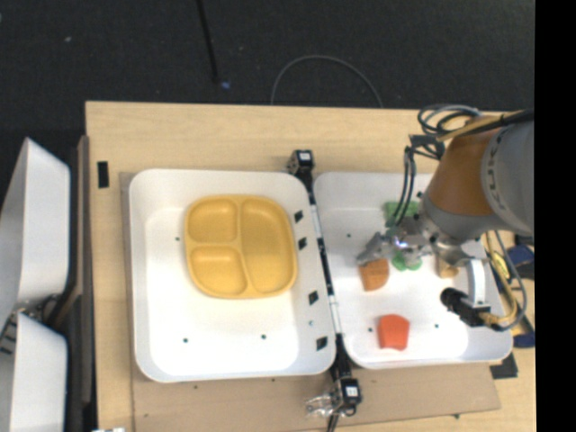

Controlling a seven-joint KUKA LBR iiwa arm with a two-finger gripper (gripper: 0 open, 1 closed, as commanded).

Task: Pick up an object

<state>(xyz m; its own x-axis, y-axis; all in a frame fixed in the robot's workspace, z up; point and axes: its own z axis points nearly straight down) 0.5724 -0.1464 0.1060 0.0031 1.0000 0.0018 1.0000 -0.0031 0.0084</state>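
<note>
- Right now I am hanging my gripper point(389, 252) low in the right bin point(360, 196), just above an orange block point(374, 274) and beside a green piece point(402, 212)
- I am leaving the spread of my gripper unsaid, since I cannot tell it from here
- I am judging it best to centre over one thing alone before closing
- A red cup point(392, 331) is sitting apart, an easier target
- A yellow plastic tray point(240, 245), glossy and divided, is lying in the left bin point(153, 331)

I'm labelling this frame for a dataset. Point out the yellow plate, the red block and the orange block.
yellow plate point(241, 245), camera view, centre divider.
red block point(392, 331), camera view, top face.
orange block point(374, 275), camera view, its middle.
</note>
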